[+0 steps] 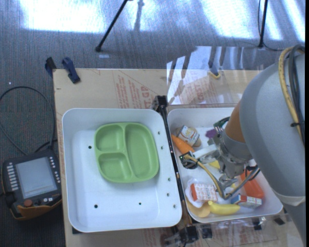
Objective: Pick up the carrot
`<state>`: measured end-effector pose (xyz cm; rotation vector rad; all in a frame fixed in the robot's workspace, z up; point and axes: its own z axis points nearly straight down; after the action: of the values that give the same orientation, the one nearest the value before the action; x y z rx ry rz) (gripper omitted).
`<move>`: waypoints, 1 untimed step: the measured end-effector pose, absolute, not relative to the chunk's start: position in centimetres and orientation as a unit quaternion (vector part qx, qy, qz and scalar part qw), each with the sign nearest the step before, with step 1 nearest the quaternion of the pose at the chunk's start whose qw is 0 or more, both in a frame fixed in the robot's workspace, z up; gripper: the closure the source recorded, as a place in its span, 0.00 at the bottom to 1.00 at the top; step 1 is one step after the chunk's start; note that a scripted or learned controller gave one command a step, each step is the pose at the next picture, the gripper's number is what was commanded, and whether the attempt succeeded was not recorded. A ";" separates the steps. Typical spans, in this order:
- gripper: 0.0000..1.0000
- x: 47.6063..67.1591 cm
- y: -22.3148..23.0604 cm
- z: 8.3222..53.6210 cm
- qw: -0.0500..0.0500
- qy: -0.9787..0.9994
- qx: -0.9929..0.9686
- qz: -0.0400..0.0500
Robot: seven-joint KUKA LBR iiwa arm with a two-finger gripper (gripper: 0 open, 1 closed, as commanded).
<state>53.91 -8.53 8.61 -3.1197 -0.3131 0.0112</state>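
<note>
Cardboard [113, 89] covers the bench on grey carpet [20, 50]; whether the hand [227, 181] is closed is unclear.

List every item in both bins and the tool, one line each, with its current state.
green divided plate: lies flat in the left bin, compartments bare.
carrot: lies at the left side of the right bin, not gripped.
banana: lies along the right bin's near edge.
red and white packet: lies flat beside the banana.
tool: low over the right bin's clutter, away from the carrot.
</note>
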 end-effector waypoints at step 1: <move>0.00 61.8 -8.1 8.7 0.002 -0.101 -0.995 0.002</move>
<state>61.80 -8.14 8.71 -3.1211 -0.3163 0.0050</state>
